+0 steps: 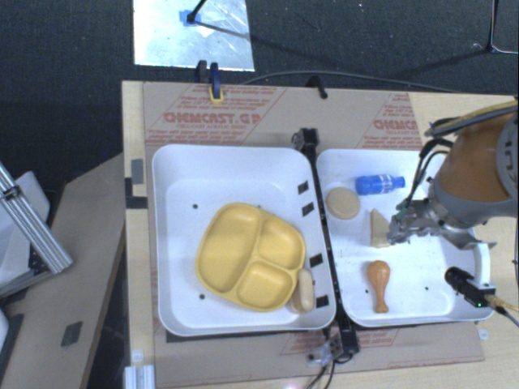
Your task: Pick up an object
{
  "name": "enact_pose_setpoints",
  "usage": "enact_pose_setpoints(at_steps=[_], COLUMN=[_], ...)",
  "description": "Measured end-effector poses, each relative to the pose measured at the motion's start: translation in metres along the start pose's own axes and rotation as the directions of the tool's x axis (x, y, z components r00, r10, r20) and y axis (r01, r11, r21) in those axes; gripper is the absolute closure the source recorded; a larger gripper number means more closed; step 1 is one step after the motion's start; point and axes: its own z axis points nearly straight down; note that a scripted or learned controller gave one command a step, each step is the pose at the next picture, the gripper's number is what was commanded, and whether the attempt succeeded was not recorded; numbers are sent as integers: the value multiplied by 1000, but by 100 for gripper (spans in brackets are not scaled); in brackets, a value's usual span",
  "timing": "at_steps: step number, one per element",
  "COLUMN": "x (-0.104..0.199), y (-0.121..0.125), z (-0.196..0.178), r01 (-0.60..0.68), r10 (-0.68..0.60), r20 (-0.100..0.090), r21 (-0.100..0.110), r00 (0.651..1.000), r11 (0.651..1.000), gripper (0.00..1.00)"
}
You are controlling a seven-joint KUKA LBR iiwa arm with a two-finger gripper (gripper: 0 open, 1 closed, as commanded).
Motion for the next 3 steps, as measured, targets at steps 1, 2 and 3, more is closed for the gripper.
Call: enact_pose_setpoints(at_steps=[1,2,3], x=[0,0,43], y=[4,6,19], z=[-64,-110,-107], r01=[3,3,7], r10=[-3,-3,-7], r20=[1,1,-1], r21=[-4,-4,-1], r00=[1000,1000,1000], r11=[1000,1000,1000], gripper=[100,100,100])
